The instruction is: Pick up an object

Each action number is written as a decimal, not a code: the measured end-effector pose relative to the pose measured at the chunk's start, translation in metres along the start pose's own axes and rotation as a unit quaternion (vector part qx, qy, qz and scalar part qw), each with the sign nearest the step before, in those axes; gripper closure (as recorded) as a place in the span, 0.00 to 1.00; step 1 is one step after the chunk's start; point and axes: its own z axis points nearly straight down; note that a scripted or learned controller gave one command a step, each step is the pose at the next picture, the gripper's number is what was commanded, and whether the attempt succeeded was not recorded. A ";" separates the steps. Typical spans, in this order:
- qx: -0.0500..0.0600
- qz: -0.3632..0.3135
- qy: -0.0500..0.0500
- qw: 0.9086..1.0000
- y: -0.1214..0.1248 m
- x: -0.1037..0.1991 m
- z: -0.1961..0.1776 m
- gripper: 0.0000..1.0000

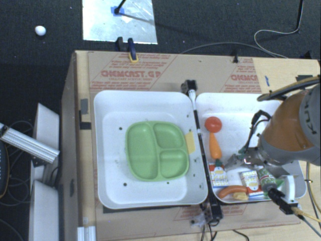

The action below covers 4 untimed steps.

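Dark carpet surrounds the counter [150, 69]; my hand [246, 157] sits low in the right bin [235, 104] near the carrot [215, 145]. Grip state: I cannot tell; the approach seems unfinished, and next I need a clean descent.

One camera is fixed above the bench [165, 69] and looks down at a slant, so the far edge of the bench lies toward the top of the picture. It stands far enough back to take in both bins whole: the left bin [108, 109] near the middle, the right bin [235, 102] toward the right side. Dark floor [30, 74] shows around the bench (at the top and left). The arm [293, 127] enters from the right edge.
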 end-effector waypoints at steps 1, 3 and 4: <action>-0.002 -0.001 0.000 1.000 0.001 0.000 -0.011 1.00; 0.000 -0.002 0.000 1.000 0.095 0.026 -0.074 0.00; 0.001 -0.002 0.000 1.000 0.130 0.021 0.001 0.00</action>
